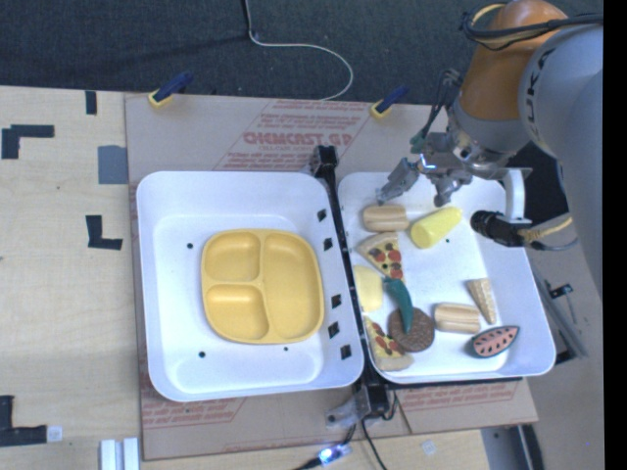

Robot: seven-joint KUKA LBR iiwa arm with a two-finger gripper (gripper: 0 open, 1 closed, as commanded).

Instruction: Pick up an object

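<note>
My gripper (423,182) hangs over the far end of the right bin (509,262), its fingers spread open with nothing between them. Just below it lie a tan bread roll (384,216) and a yellow cylinder (434,226). Further down the bin are a pizza slice (384,256), a pale yellow piece (366,287), a teal item (397,293), a brown round cookie (413,330), a second pizza slice (382,347), a tan log (457,316), a tan wedge (481,298) and a watermelon slice (493,341).
The left bin (167,262) holds a yellow divided plate (263,285). A black divider (338,262) runs between the bins. The arm's orange band (500,62) and grey body crowd the upper right. A cable (294,47) lies behind the bins.
</note>
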